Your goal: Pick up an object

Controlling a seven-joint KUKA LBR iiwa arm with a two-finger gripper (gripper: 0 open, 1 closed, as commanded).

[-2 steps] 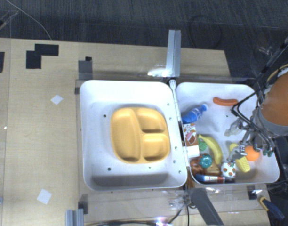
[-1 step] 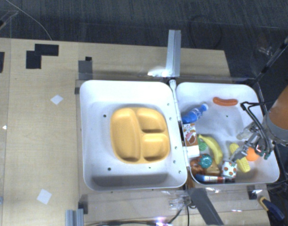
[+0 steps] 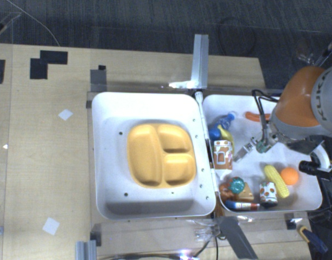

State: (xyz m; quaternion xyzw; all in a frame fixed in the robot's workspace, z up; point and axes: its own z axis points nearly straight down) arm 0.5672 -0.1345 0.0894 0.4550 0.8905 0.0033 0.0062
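One arm (image 3: 307, 99) bent over right bin (image 3: 318, 199) | hand (image 3: 251, 147) low, state unclear

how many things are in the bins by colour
yellow: 3, the tray, corn, banana
orange: 2, ball, carrot
blue: 1, bottle
teal: 1, ball
patterned: 2, carton, cup
red: 1, marker
total: 10

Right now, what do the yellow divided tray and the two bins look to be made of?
Yellow divided tray: looks like moulded plastic, matte to satin, with rounded compartment edges and soft highlights. Left bin and right bin: likely thin formed white plastic, smooth and slightly glossy, with rounded corners; painted metal can't be excluded.
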